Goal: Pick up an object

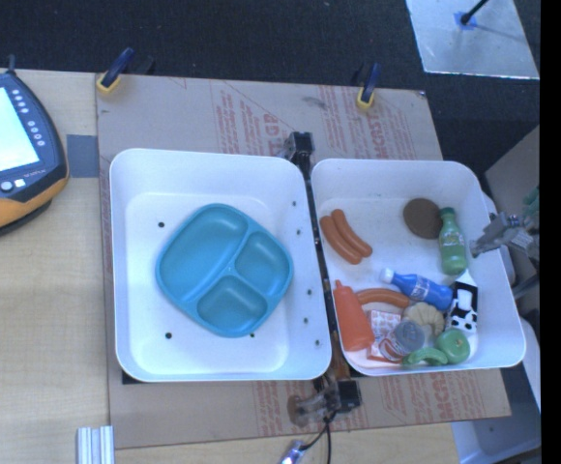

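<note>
Wooden surface (39,298) carried two white bins. From my console, the left bin (131,259) held a blue tray (224,270); the right bin (397,184) crowded sausages (345,236), bottles, toys together. The pincer (506,231) sat at the right edge, its opening unreadable; clutter risked a slipped or double grab.

Grey metal hand (501,232), thin pointed fingers
</note>
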`<state>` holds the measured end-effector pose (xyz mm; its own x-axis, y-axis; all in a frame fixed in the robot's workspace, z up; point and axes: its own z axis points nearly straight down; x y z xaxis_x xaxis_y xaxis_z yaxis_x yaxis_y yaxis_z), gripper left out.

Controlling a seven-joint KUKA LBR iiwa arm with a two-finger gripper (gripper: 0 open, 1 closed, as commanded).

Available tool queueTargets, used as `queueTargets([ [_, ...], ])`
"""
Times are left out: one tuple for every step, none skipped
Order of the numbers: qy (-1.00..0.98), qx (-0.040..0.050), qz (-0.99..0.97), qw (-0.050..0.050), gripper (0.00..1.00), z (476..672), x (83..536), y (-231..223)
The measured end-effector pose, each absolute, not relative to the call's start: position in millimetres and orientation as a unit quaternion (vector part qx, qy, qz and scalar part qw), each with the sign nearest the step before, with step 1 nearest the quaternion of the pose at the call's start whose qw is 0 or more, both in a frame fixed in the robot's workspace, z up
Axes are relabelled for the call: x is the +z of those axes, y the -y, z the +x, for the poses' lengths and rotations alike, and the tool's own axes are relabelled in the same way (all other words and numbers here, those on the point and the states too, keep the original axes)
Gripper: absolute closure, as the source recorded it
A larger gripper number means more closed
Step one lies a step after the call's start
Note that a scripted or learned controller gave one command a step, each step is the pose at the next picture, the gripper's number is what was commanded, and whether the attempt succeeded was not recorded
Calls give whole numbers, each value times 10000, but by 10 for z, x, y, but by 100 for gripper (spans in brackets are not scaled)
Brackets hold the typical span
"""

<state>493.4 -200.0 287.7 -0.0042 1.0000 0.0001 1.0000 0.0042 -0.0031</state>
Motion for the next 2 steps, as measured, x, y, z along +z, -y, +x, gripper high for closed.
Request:
queueTargets([
  [7101, -49, -7041, -49, 0, 5228, 1110, 1883],
  [7088, 10, -7054, 13, 0, 5872, 917, 1741],
])
